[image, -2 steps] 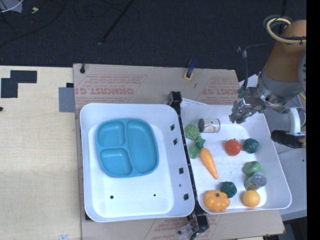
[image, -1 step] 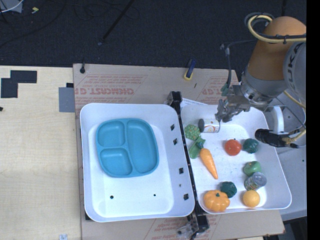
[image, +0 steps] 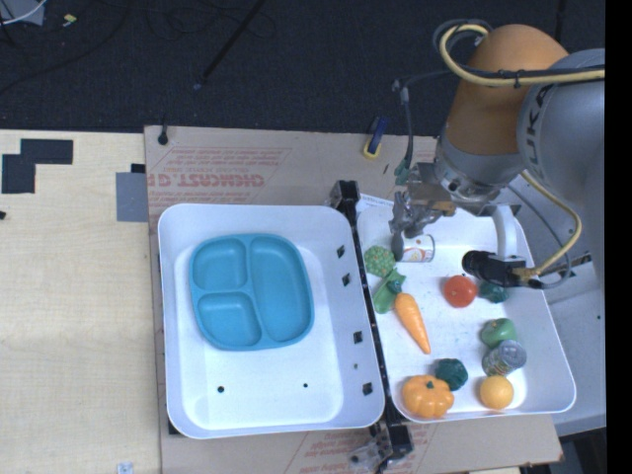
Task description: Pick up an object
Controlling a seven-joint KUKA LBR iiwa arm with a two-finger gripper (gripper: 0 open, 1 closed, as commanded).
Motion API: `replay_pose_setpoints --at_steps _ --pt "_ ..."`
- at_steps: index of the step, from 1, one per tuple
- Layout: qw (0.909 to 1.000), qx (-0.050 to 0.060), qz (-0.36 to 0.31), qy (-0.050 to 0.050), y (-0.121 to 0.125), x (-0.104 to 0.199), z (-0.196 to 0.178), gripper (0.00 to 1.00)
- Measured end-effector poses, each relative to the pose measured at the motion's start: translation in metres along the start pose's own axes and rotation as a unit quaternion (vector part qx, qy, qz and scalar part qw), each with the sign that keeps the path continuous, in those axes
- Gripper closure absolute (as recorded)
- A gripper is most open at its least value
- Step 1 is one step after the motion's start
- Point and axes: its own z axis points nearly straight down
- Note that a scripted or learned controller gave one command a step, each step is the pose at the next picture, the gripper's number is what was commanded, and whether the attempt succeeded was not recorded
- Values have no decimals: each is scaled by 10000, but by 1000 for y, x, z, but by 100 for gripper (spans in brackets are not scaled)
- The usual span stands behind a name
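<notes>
My gripper (image: 406, 237) hangs low over the far left part of the right bin (image: 538, 309). A small white can with a red label (image: 422, 252) lies right beside it, on its right. A green broccoli (image: 379, 260) sits just to its left. Nothing can be seen held in the gripper. Nearer the front lie an orange carrot (image: 412, 322) and a small green piece (image: 387, 294). A red tomato (image: 459, 290) rests in the middle of the bin.
Along the right bin's front lie an orange pumpkin (image: 427, 396), a dark green lump (image: 452, 372), a yellow lemon (image: 496, 392), a grey tin (image: 509, 355) and a green pepper (image: 498, 331). The left bin (image: 188, 383) holds a blue divided plate (image: 250, 291).
</notes>
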Motion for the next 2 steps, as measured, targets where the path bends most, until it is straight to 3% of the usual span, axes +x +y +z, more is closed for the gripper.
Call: replay_pose_setpoints --at_steps 1,2 --pt "10000 10 1 -1 11 52 20 100" --pt "10000 -9 10 -4 27 74 9 100"
